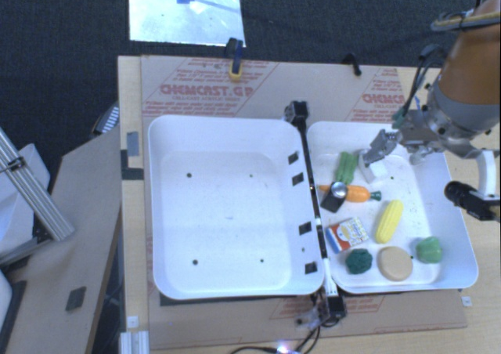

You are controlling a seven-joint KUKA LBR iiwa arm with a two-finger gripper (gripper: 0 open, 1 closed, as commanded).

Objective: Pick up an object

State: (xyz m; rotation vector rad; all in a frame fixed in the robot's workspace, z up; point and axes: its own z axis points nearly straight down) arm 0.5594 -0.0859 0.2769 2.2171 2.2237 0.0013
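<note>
The right bin (462,262) holds several small objects. Among them are a green pod (344,166), an orange carrot (358,194) with a black and silver piece (334,196) beside it, and a yellow corn cob (389,221). A red and white packet (348,232), a dark green lump (359,260), a tan disc (395,263) and a light green lump (428,249) lie nearer the front. My gripper (401,150) hangs over the far part of this bin, open, with nothing between its fingers. A small white piece (376,171) lies just below its left finger (382,144).
The left bin (168,137) stands beside the right one, with a black divider rail (309,188) between them. Both rest on a cardboard sheet (203,86). A black part of the arm (470,200) juts over the right bin's right rim.
</note>
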